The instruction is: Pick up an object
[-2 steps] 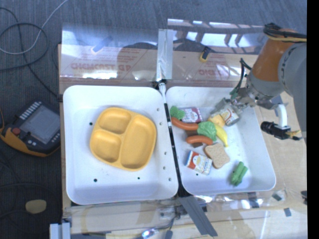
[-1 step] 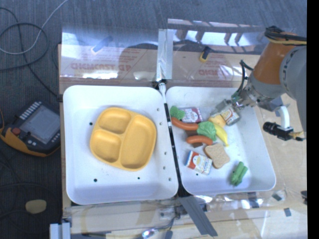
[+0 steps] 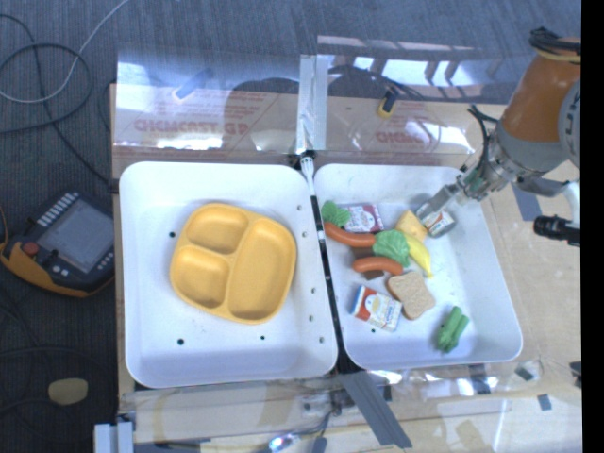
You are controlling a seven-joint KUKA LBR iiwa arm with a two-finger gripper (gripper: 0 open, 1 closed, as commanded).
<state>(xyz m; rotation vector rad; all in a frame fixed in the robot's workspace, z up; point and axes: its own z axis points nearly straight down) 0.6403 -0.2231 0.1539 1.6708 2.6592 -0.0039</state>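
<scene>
Looking at this, we're at the approach step: the gripper hangs low over the back right of the right bin, just beside the yellow banana and the green lettuce piece. We can't tell how wide it's spread or whether it grips anything. Next move, we reckon, calls for settling on one toy, like the banana, without bumping the hot dog nearby.

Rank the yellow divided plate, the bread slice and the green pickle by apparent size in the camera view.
1. yellow divided plate, by far the largest
2. bread slice
3. green pickle, close to the bread slice, so that order is unsure
</scene>
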